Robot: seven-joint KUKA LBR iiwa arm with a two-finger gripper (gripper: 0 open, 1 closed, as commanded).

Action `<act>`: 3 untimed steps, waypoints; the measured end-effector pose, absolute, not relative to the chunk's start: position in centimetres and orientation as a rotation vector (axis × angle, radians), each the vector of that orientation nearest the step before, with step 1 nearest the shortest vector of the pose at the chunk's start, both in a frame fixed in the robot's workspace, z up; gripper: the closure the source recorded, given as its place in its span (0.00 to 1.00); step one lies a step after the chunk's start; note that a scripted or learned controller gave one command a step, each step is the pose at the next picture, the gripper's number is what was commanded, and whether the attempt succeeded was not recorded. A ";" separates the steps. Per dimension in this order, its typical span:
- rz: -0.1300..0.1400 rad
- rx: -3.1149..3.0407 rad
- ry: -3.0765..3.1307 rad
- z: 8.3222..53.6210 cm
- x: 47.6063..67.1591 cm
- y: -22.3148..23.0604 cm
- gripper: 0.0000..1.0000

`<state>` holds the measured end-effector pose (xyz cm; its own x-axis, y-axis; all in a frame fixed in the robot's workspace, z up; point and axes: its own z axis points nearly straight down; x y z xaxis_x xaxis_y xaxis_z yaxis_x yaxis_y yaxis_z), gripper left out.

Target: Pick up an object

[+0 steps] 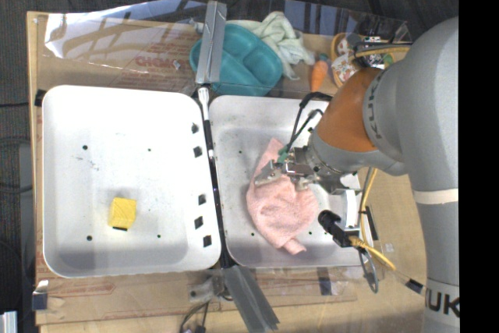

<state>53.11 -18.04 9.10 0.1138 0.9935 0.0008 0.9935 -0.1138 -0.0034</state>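
The gripper point(274, 172) is poised directly over the upper edge of a pink cloth point(282, 208) crumpled in the right bin point(234, 168); its grasp cannot be told. The cloth trails lengthwise below it.

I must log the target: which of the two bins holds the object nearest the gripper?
The right bin. Its pink cloth lies right at the gripper, while the left bin holds a yellow block far off.
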 end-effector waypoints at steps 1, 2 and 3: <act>0.007 -2.334 -2.093 9.9 53.1 -18.0 1.00; 0.004 -2.202 -2.236 26.6 57.2 -16.7 1.00; 0.004 -2.054 -2.373 28.9 62.2 -13.4 1.00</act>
